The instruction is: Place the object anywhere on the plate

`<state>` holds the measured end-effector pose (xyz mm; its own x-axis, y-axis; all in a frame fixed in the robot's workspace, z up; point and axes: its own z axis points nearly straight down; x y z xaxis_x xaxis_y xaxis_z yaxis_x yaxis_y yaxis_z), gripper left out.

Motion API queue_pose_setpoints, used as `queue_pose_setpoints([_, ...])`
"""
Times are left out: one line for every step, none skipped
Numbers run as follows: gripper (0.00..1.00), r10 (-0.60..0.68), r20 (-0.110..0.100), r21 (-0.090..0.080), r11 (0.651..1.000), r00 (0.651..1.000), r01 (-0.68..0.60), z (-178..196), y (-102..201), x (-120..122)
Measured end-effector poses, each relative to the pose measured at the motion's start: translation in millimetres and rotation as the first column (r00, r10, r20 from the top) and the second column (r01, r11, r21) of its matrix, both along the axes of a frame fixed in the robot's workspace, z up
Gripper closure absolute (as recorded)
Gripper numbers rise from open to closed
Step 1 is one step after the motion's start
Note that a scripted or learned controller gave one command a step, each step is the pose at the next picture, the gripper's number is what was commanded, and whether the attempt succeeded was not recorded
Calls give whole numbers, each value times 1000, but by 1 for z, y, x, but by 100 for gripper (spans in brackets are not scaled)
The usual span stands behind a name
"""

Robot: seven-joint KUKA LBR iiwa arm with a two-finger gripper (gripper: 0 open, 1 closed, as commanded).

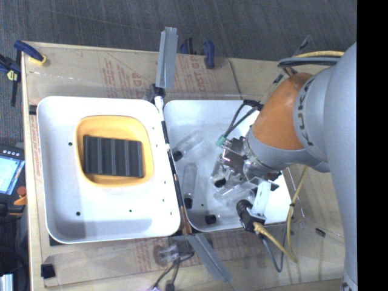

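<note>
The grey arm's gripper point(225, 180) hangs low over the right white bin point(200, 111) — can't tell its state. A clear plastic tube point(190, 179) lies just left, near the bin's left edge.

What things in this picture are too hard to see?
- Gripper, camera view: the arm's wrist and cables cover it, so open or shut is unclear.
- Clear objects in the right bin: see-through and blurry against white, so their shapes are unclear.
- Plate in the left bin: its dark middle is too small to make out.
</note>
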<state>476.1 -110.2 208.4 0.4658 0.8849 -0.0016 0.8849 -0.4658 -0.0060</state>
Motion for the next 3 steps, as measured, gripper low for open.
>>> queue_pose_setpoints([100,85,3,0,996,996,-85,0,68,17])
queue_pose_setpoints([100,325,4,0,946,946,-325,27,108,74])
queue_pose_setpoints([0,326,4,0,945,945,-326,26,108,74])
